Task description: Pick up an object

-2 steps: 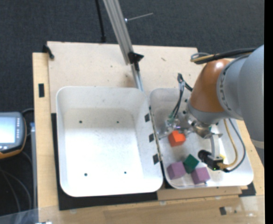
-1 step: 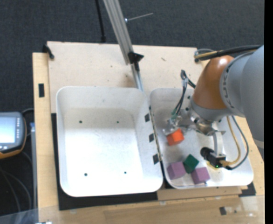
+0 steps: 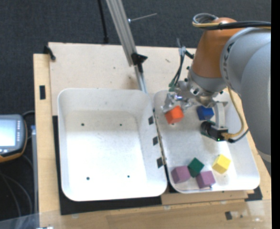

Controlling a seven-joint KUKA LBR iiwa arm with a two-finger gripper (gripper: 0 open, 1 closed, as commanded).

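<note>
Gripper (image 3: 174, 109) hangs over the right-hand bin (image 3: 240, 149), up near that bin's 11 o'clock corner, its metal fingers (image 3: 170, 100) clenched on an orange block (image 3: 174, 114) that sits just below them, close to the bin's left wall. The grey arm (image 3: 247, 66) with its orange band (image 3: 210, 51) comes in from 2 o'clock and covers the bin's far rim. A blue block (image 3: 205, 112) lies at 3 o'clock from the orange one, near it but apart. Down at the bin's 6 o'clock end sits a loose cluster: two purple blocks (image 3: 180, 174) (image 3: 206, 179), a green block (image 3: 195, 166) wedged between and slightly above them, and a yellow block (image 3: 221, 163) at 3 o'clock of the green. The left-hand bin (image 3: 104, 142) lies at 9 o'clock, alongside.
</note>
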